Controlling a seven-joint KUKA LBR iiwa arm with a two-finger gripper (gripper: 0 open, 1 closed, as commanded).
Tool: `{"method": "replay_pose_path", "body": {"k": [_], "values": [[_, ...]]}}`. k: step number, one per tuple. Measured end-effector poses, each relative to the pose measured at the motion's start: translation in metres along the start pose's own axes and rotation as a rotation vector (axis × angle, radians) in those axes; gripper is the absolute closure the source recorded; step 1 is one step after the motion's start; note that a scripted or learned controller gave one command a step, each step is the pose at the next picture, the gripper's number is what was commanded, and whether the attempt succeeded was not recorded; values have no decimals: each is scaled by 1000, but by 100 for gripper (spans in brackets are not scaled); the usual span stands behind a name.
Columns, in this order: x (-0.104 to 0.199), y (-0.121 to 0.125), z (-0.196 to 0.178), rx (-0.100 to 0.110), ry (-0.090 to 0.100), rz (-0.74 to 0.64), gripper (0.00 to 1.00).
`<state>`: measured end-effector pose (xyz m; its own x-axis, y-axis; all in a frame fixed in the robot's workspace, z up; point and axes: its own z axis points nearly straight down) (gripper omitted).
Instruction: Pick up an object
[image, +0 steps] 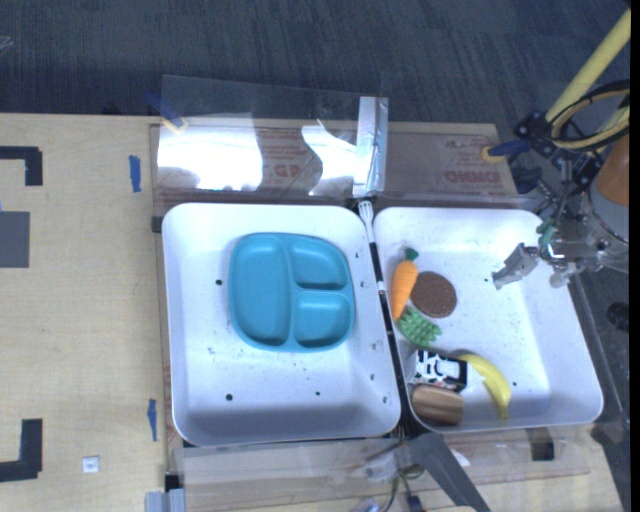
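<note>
Objects for picking lie in the right bin (560, 330) on the worktop: a carrot (402, 286), a brown disc (435, 295), a green piece (419, 327), a banana (490, 381), a black-and-white item (440, 369) and a brown block (437, 403), all crowded along its left and near side. The left bin (190, 300) holds a blue divided plate (291, 290). The pincer (508, 272) hovers over bare floor near the right bin's far right corner, released and grasping nothing. Judged step: approach. Next it must travel left and descend over one item.
</note>
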<state>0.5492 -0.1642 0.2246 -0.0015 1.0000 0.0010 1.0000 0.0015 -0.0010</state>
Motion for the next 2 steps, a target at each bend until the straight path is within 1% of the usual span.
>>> {"method": "replay_pose_path", "body": {"k": [1,2], "values": [[57,16,136,-9,-2,-90,0],[65,92,138,-5,-2,-120,0]]}}
